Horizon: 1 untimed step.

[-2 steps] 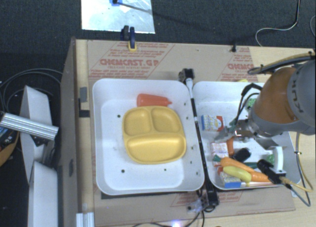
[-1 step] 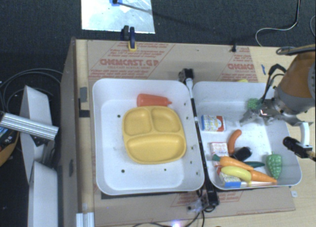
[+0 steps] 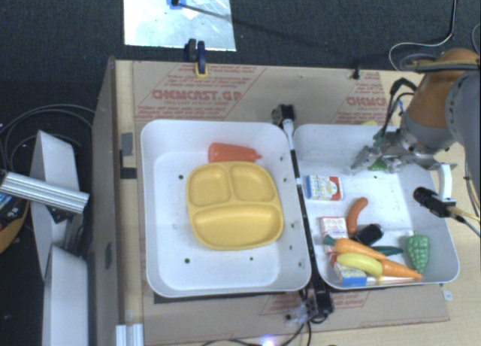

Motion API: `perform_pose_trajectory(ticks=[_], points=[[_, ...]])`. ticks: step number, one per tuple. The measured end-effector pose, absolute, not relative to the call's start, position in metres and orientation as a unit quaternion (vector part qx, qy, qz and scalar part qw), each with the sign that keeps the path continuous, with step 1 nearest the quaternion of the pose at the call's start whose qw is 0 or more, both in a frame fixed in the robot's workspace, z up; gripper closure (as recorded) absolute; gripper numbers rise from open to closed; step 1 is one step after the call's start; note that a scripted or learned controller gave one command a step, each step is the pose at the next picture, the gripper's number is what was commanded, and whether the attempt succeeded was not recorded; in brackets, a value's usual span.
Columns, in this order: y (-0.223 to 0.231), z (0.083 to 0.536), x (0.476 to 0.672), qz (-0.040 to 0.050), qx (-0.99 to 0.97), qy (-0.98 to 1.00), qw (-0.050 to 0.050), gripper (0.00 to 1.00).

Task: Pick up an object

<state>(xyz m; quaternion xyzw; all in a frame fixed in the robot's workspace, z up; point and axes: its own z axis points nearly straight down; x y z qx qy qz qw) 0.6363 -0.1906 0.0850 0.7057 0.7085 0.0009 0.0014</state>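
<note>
Several toys crowd the right bin, so we should lower the claw, seemingly spread and empty, squarely over one.

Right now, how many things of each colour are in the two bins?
Yellow: 2, plate, banana
Orange: 3, carrot, sausage, wedge
White: 2, cartons
Green: 1, pepper
Black: 1, lump
Total: 9
</note>
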Motion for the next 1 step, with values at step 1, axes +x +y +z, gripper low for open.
perform_pose_trajectory(ticks=[1], points=[[-0.2063, 0.1207, 0.6699, 0.0013, 0.705, 0.709, 0.003, 0.0]])
